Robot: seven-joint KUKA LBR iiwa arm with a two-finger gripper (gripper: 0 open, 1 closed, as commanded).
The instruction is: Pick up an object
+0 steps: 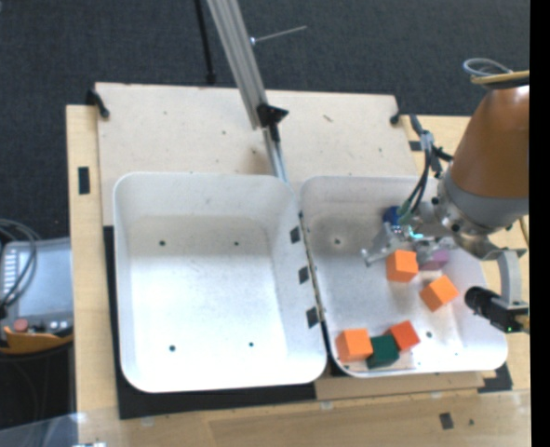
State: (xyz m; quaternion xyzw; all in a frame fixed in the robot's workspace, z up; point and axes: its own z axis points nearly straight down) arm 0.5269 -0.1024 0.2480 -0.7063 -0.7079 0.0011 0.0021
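— Where is the gripper (397, 247) seen?
— Over the right bin (349, 203), at the frame's right.
— Is the orange block (403, 265) held?
— It is seen just below the gripper; the grip cannot be told.

The grey arm's two-finger gripper (397, 248) hangs over the right-hand shallow white bin (349, 203), an orange cube (403, 265) directly beneath its tip. A second orange block (439, 292) lies just beyond. Nearer the bin's front edge, away from the gripper, an orange block (354, 344), a dark green block (383, 350) and a red-orange block (405, 334) cluster together.
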